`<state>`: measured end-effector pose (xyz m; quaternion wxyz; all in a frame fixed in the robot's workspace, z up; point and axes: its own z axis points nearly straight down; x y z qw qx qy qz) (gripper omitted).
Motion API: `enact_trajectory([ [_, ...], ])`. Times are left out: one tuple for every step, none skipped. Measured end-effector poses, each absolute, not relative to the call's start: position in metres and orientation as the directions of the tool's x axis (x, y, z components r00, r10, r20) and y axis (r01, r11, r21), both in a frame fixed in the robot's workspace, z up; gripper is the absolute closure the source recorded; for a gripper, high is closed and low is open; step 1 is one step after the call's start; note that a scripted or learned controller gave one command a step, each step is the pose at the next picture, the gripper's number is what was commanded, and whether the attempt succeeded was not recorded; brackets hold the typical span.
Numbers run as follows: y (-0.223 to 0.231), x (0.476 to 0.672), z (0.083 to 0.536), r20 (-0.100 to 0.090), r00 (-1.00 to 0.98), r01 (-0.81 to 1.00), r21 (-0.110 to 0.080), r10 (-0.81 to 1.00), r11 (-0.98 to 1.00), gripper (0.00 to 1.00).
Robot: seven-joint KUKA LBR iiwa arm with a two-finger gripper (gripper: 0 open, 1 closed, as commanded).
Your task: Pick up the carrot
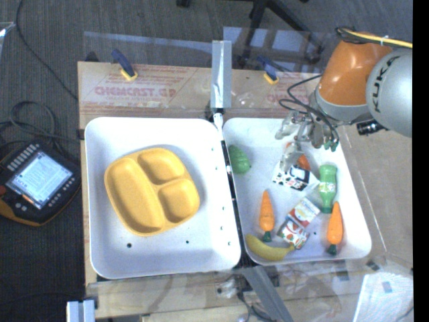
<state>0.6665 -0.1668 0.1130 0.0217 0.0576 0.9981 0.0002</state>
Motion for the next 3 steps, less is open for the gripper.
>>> enact_trajectory([
  [-0.143, 0.672, 0.113, -0.036, -0.993, -0.108, -0.022, -0.109, 0.994, 0.00],
  [-0.127, 0.675, 0.113, -0.034, -0.951, -0.305, -0.029, -0.306, 0.952, 0.00],
  [-0.105, 0.682, 0.113, -0.029, -0.832, -0.554, -0.036, -0.555, 0.832, 0.00],
])
